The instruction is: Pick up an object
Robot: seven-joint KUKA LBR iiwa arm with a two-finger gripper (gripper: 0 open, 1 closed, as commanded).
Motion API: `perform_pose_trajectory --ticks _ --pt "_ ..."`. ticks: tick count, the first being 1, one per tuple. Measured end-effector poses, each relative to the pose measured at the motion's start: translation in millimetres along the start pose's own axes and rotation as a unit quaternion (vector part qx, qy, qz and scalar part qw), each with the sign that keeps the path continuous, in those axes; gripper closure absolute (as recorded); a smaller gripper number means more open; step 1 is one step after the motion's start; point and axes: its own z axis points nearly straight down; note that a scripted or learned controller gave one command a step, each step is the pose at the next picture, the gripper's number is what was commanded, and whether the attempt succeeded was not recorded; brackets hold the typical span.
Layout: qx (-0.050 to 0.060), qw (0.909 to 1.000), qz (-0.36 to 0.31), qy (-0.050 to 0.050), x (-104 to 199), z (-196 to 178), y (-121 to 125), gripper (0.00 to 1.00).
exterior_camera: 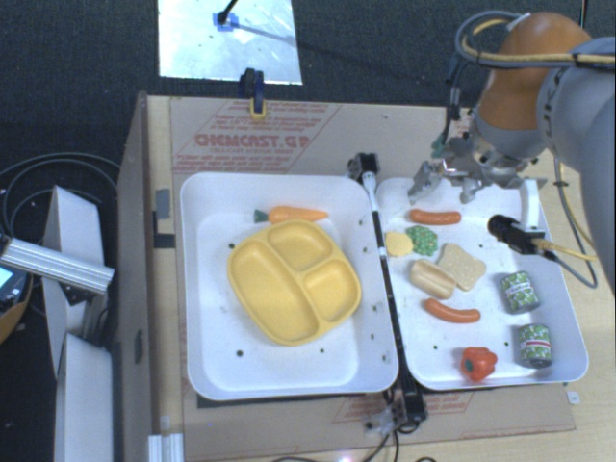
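A red pepper (478, 361) sits at the right bin's (568, 330) six o'clock; at twelve o'clock a sausage (434, 217) lies just below the gripper (445, 185), jaws spread and empty. Likely light, smooth plastic, best pinched across its middle.

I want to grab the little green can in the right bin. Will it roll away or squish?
The upper green can looks stiff, so it probably won't squish. It seems to lie tilted on its round side, so a nudge may roll it toward the toast. Being small, it is likely light.
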Motion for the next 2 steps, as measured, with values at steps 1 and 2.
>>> perform_pose_trajectory --ticks 1,2 --pt "0.002 1.0 0.0 0.0 -7 74 -13 0.0" --pt "-0.001 1.0 0.0 0.0 -7 62 -12 1.0"
